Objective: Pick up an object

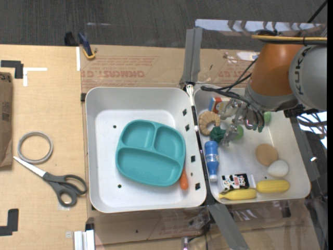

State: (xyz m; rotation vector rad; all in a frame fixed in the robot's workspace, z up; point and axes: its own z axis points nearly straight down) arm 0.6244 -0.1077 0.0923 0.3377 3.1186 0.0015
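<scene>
From above, the grey arm with the orange band (278, 69) reaches in from the right over the right-hand shallow white bin (296, 155). Its two-finger gripper (232, 125) hangs low in that bin's upper left part, just above a small green object (219, 135); whether it is open or closed cannot be told, and nothing can be seen held in it. Around it lie a tan ridged ring-shaped piece (209, 121), a blue bottle (211, 158) along the bin's left wall, a brown egg-shaped object (267, 153), a white egg (278, 168), two yellow banana-like pieces (257, 189) and a small black-and-white printed box (238, 181). The left-hand white bin (99, 155) holds a teal three-compartment plastic plate (151, 152) with a small orange carrot-like piece (183, 180) touching its lower right edge. On the bench to the left lie grey-handled scissors (54, 181) and a roll of tape (35, 147).
</scene>
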